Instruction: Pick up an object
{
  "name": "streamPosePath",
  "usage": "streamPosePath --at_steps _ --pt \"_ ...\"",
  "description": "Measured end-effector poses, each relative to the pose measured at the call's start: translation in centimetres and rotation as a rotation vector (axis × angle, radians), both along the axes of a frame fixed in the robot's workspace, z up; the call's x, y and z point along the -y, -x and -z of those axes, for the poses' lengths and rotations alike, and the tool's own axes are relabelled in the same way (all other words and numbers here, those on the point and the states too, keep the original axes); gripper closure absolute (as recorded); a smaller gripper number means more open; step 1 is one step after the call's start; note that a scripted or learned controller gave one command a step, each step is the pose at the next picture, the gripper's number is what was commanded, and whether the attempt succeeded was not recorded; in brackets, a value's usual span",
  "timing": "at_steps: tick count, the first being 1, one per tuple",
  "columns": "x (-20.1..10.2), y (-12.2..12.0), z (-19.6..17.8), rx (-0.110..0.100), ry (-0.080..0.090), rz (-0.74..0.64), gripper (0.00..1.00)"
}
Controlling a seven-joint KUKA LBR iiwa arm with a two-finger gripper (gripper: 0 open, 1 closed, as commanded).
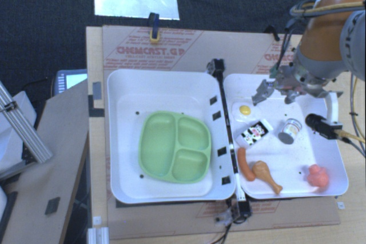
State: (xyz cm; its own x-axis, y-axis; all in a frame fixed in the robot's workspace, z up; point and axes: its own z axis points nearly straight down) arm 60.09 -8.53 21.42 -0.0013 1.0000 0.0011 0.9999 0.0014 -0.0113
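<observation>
Hovering over the back of the right bin (334, 180), the gripper (276, 91) hangs above the white floor with nothing between its fingers (264, 92). They look spread apart, one dark tip towards the left and the other towards the right, and I see only bare bin below them. So the pick has not happened yet: every object lies on the bin floor, and the whole grasp and lift are left to do.

Nearest the gripper is the fried egg (244, 111), a flat white toy with a yellow yolk, lying just forward and left of the fingers, close to the divider between the bins. It looks thin and low, so I'd guess it is hard to pinch. Beside it sits a small black-and-white box (254, 132), tilted at an angle. To its right a small silver can (290, 130) lies on its side, near the middle of the bin. Along the front edge are an orange carrot (245, 163) and a tan chicken drumstick (266, 174), touching or nearly so, and a pink lumpy toy (318, 176) rests in the front right corner.

In the left bin (123, 140) a green divided plate (174, 147) lies flat, well apart from the arm. Both bins stand on a worktop (171, 48) covered with printed cardboard.
</observation>
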Motion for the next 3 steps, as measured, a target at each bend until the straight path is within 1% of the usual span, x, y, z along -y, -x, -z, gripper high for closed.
streamPosePath --at_steps 1,2,3 --pt "0.0 -0.3 -0.7 0.013 0.001 -0.002 0.00" --pt "0.9 -0.2 4.1 0.008 0.001 0.001 0.00" --pt "1.5 0.6 9.7 0.007 0.001 0.001 0.00"
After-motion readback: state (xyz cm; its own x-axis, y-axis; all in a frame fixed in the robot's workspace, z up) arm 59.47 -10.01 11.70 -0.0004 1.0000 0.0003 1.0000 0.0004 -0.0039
